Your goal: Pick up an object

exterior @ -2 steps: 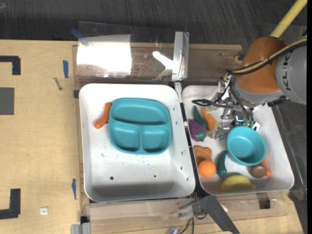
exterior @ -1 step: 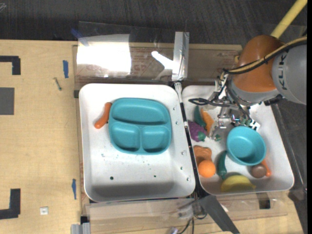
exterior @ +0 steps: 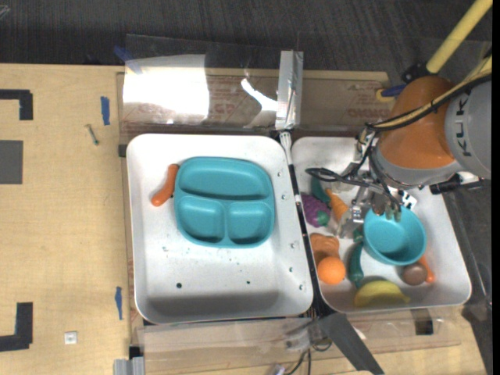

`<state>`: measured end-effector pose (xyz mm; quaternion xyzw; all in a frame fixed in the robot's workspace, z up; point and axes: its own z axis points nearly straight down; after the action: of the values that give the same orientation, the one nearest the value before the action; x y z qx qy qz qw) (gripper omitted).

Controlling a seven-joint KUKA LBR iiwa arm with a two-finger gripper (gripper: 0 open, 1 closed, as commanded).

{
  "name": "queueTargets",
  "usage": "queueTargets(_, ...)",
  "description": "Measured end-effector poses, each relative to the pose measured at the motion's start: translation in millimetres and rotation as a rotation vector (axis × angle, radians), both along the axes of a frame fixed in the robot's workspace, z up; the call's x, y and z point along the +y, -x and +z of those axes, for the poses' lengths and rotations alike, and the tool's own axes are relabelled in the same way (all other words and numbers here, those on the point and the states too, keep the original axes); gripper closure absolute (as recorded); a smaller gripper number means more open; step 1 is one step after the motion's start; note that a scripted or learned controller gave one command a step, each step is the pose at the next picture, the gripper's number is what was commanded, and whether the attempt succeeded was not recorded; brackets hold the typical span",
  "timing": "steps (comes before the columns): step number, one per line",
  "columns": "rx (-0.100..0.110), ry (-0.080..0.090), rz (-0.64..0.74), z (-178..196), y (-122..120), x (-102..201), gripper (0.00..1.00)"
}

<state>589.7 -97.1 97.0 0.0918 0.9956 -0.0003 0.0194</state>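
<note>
The gripper (exterior: 367, 209) sits low in the right bin (exterior: 457, 283), over the clutter beside the teal bowl (exterior: 395, 237); its opening and any grasp cannot be determined. Near it lie a purple item (exterior: 316, 209), an orange ball (exterior: 331, 271) and a yellow piece (exterior: 378, 291). The left bin (exterior: 156, 287) carries a teal divided tray (exterior: 225, 200) with an orange carrot (exterior: 165, 186) beside it.

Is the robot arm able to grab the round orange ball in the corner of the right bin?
Probably yes. The round orange ball lies uncovered near the right bin's front left corner. The tool hangs close above, though a dark teal piece crowds the ball's right side.
</note>
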Motion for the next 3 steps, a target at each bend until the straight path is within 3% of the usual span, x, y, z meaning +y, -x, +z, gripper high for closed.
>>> queueTargets(1, -0.001, 0.000, -0.022, 0, 11, -2, 0.00)
queueTargets(2, 0.016, -0.011, -0.347, -5, 43, -4, 0.00)
queueTargets(3, 0.037, -0.009, -0.320, 13, 109, -63, 0.00)
